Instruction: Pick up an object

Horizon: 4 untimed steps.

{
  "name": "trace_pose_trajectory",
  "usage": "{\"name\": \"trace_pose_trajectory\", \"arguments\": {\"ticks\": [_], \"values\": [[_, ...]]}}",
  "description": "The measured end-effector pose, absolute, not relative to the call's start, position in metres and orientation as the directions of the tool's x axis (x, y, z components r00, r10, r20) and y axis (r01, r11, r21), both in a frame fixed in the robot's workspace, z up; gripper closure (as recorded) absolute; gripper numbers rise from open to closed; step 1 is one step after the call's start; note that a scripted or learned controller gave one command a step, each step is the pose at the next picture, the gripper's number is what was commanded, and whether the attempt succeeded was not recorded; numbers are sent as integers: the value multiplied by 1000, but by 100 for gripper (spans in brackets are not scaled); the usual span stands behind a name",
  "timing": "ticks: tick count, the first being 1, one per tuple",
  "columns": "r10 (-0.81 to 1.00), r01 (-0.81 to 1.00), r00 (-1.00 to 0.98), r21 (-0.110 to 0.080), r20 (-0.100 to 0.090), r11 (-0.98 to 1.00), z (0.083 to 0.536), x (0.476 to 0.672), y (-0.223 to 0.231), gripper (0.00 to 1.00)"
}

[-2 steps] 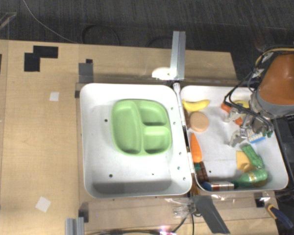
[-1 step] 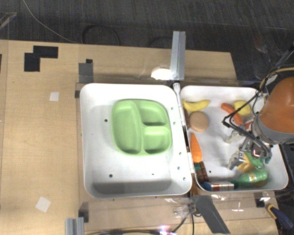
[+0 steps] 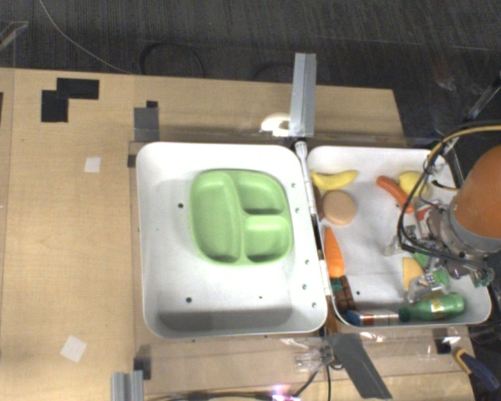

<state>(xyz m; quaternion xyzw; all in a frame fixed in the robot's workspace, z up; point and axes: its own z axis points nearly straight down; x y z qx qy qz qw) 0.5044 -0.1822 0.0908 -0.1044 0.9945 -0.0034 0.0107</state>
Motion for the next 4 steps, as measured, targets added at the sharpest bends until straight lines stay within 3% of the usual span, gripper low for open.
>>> {"name": "trace_pose_trajectory", "arguments": {"ticks": [1, 2, 3, 4], "values": [[-280, -280, -960, -14, -21, 960, 91, 499, -164, 0], [-277, -277, -961, -8, -22, 961, 92, 502, -89, 0], [-348, -348, -937, -8, -19, 937, 91, 536, -123, 0], [-215, -215, -976, -7, -23, 977, 91, 506, -140, 0]]}}
